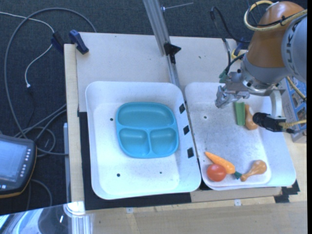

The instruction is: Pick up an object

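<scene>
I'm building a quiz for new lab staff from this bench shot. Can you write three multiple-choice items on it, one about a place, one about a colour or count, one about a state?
1. Where does the blue divided plate lie?
A. In the left bin
B. In the right bin
C. On the floor

2. How many compartments does the plate have?
A. Two
B. Three
C. Five

3. How does the carrot lie relative to the tomato?
A. In the other bin
B. Far apart, at opposite ends of the same bin
C. Right beside it, near the front of the right bin

Answers:
1. A: the plate rests in the middle of the left bin.
2. B: one wide section runs across the top, with two smaller ones below.
3. C: the carrot sits just above the tomato at the near edge of the right bin, close enough to look touching.
</scene>
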You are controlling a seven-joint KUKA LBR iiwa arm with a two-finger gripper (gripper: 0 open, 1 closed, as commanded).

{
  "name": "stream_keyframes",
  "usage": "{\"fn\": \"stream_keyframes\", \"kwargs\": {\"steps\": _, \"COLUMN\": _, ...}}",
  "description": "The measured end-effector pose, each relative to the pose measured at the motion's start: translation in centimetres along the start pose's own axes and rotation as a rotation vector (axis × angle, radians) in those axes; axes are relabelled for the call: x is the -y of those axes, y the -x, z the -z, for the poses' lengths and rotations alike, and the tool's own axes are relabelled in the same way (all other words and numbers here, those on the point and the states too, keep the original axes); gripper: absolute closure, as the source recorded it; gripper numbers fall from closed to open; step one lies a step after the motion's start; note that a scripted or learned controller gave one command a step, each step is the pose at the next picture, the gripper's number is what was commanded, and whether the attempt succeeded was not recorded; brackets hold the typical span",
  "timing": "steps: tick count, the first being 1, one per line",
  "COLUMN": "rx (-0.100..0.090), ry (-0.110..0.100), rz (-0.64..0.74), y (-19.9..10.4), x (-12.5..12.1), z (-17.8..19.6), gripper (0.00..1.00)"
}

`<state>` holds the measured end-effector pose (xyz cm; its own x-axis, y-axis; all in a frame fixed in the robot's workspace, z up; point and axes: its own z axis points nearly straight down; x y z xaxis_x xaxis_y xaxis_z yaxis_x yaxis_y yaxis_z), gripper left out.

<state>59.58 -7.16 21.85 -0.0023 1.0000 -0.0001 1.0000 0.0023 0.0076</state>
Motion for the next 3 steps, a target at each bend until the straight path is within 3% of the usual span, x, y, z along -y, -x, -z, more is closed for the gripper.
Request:
{"fn": "stream_keyframes", "kwargs": {"steps": 1, "rx": 0.000, "ry": -0.001, "rz": 0.000, "y": 0.0, "x": -0.2, "z": 4.4, "gripper": 1.00}}
{"fn": "stream_keyframes", "kwargs": {"steps": 3, "rx": -0.002, "ry": -0.005, "rz": 0.005, "y": -11.3, "x": -1.7, "z": 4.2, "gripper": 1.00}}
